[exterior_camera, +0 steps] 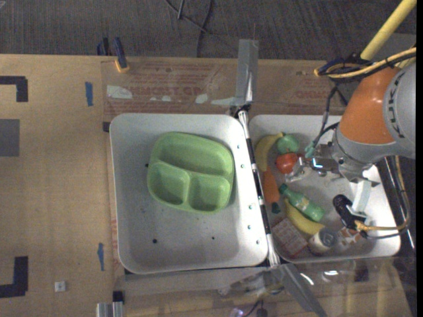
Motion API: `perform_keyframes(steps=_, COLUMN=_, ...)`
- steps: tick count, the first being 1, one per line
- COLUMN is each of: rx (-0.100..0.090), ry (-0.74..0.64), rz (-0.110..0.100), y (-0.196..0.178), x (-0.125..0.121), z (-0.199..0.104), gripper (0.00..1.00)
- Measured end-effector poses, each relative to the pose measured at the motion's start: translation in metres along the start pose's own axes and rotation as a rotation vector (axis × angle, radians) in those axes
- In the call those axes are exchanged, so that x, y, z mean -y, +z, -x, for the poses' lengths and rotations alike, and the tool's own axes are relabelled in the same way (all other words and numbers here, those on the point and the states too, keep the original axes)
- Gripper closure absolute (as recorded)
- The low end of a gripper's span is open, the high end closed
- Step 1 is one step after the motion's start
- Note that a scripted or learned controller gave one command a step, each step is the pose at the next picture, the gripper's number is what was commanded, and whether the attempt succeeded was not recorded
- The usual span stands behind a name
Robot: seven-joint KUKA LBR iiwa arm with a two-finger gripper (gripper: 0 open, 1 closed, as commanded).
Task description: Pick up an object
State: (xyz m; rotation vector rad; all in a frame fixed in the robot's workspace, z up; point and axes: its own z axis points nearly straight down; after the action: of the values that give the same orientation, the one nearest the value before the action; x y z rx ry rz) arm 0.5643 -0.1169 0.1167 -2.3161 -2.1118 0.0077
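The right bin [386, 243] holds several toy foods. A red tomato [285, 163] lies near its upper left, beside a yellow banana [264, 150] and a small green piece [287, 141]. Below them lie an orange carrot [270, 187], a green bottle [303, 204], a second banana [305, 222], a brown waffle-like block [289, 237] and a small pale jar [322, 242]. My gripper [305, 164] reaches in from the right and sits low in this bin, right beside the tomato, with the grey and orange arm behind it.
The left bin [132, 243] bears a light green divided plate [191, 172] in its upper middle. A metal divider rail [254, 183] runs between the two bins. Wooden bench with blue tape marks lies to the left.
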Motion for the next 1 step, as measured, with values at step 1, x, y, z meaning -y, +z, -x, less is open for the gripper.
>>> perform_keyframes(steps=1, rx=0.0, ry=-0.294, rz=0.001, y=-0.0645, x=0.051, z=-0.0232, gripper=0.0)
